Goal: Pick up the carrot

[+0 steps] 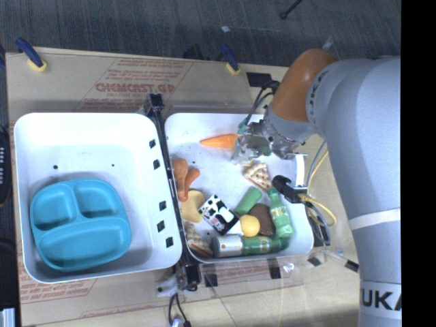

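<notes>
Two white bins are seen on the table (102, 80). Far left of the tool, a blue divided tray (80, 221) lies in the left bin (41, 131); no risk is posed there.

In the right bin (204, 122), down and left of the tool, an orange-brown toy (182, 176) rests by the divider, with a yellowish piece (194, 201) and a black-and-white block (219, 213) below it. Confusion with the orange-brown toy is judged possible, since the colour is close to the target's.

The carrot (219, 141) lies just left of the tool (251, 144), thick end toward it, tip pointing away; touching or just apart cannot be told. Whether the tool is spread or closed cannot be told from this angle, and no grasp on the carrot is shown.

Main risks, as judged: a grip taken only on the carrot's end could slip off the taper, or the carrot could be pushed leftward across the bin floor rather than caught.

Just below the tool, a waffle-like piece (258, 176) lies close; it could be nudged or caught instead. Further down, a green bottle (278, 215) and a can (228, 245) are crowded but well apart from the carrot.
</notes>
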{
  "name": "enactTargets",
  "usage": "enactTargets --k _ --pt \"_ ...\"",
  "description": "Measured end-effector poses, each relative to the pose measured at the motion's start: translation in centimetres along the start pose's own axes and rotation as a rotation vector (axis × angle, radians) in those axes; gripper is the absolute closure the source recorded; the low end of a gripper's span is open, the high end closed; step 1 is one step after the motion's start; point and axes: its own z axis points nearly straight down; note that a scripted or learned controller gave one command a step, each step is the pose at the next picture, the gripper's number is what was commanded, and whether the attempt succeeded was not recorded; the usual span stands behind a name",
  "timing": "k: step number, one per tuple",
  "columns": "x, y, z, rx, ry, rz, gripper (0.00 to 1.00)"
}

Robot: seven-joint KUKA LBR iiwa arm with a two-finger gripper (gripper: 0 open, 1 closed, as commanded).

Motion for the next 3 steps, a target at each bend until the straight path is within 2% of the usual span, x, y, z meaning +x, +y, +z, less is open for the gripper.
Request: enactTargets --k 1,2,3 --pt "0.0 0.0 0.0 0.001 -0.001 0.0 0.0" --pt "1.8 3.0 1.1 0.0 -0.012 0.196 0.0" --pt "1.9 3.1 0.1 0.003 -0.01 0.187 1.0"
